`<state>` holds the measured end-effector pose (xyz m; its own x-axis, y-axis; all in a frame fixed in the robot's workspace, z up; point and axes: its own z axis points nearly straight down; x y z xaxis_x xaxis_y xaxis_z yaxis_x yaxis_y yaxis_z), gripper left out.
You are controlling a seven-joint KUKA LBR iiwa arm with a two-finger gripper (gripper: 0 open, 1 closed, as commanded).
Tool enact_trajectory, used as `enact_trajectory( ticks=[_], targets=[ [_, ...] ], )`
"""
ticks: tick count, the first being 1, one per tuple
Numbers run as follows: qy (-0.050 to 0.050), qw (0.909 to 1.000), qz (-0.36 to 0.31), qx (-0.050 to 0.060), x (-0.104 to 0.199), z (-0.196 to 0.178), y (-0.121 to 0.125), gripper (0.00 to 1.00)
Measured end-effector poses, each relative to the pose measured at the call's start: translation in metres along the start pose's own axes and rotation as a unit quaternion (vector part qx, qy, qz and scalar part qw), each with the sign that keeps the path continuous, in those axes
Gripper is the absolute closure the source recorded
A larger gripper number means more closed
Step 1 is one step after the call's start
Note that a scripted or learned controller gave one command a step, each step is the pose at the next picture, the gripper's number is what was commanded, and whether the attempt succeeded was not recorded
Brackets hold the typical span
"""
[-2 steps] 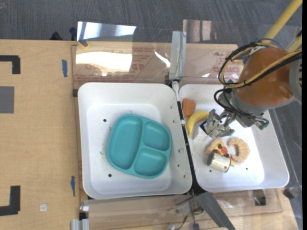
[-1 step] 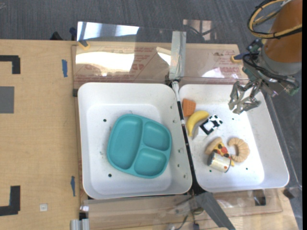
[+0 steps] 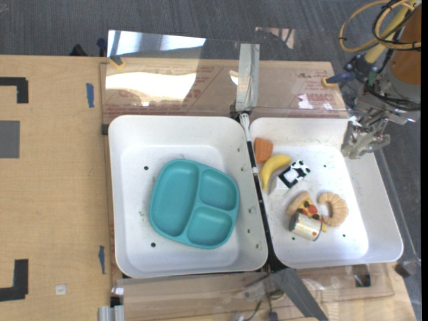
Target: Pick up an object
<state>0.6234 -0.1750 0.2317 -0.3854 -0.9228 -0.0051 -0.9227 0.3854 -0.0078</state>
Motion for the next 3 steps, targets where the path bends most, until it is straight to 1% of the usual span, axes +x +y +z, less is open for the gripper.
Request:
enact_trajectory(
  ticks=[1, 2, 3],
  targets=[
    [-0.001, 0.9821, -0.188, 0.000, 0.000, -0.030, -0.040, 1.00],
    [0.000, 0.9961, -0.089, 0.002, 0.033, -0.096, -0.043, 1.00],
    [0.000, 1.0000, 0.008, 0.002, 0.032, -0.149, -0.046, 1.00]
  ],
)
